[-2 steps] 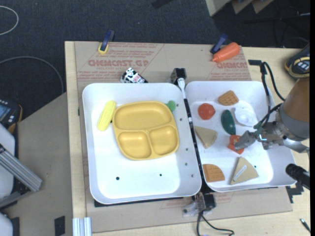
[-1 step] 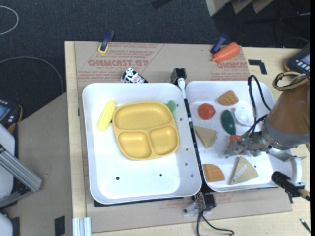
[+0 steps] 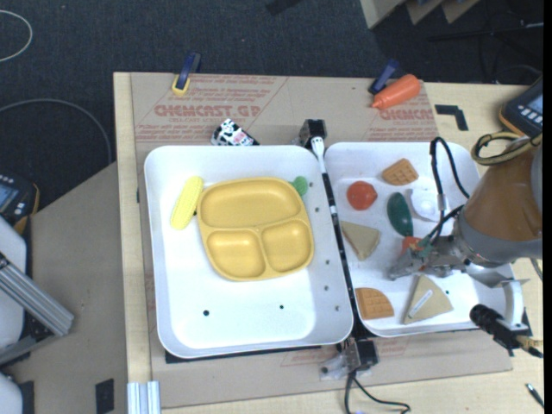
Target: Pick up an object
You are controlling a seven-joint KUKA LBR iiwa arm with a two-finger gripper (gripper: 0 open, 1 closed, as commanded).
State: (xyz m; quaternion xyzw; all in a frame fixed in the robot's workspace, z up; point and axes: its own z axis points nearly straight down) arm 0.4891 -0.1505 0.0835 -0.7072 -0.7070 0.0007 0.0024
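My gripper (image 3: 416,262) hangs low over the right bin (image 3: 373,151), at the end of the grey arm with the orange band (image 3: 509,201). It sits just above a tan sandwich wedge (image 3: 428,301), and a small orange-red piece (image 3: 412,243) lies at its upper edge. Around it in the same bin lie a red tomato (image 3: 361,195), a dark green vegetable (image 3: 399,214), a tan cracker (image 3: 399,172), a second wedge (image 3: 360,239) and a round orange waffle (image 3: 373,303). I see nothing lifted off the bin floor.
The left bin (image 3: 250,313) holds a yellow divided tray (image 3: 255,227), a corn cob (image 3: 185,202) and a small green item (image 3: 300,185). On the bench behind the bins lie an orange carrot (image 3: 397,91) and a black-and-white toy (image 3: 231,134). A black cable (image 3: 438,158) loops over the right bin.
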